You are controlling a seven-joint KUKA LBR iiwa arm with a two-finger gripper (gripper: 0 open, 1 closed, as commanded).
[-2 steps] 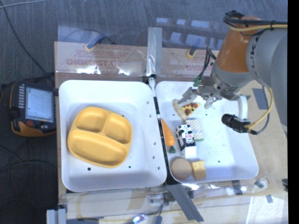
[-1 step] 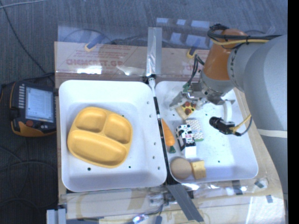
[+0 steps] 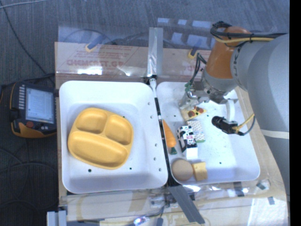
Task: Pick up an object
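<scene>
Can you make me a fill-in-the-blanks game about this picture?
1. The yellow tray lies in the ____ bin.
2. The carrot lies in the right bin, along its ____ wall.
3. The band above the robot's wrist is ____.
4. The tool is over the ____ bin.

Missing words: left; left; orange; right

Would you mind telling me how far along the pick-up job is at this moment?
Done: the gripper is low at the far end of the right bin, above a small item. In hand: nothing visibly held. Left: the carrot, the patterned boxes, the round tan piece and the yellow block lie in that bin; the yellow tray sits in the left bin.
</scene>
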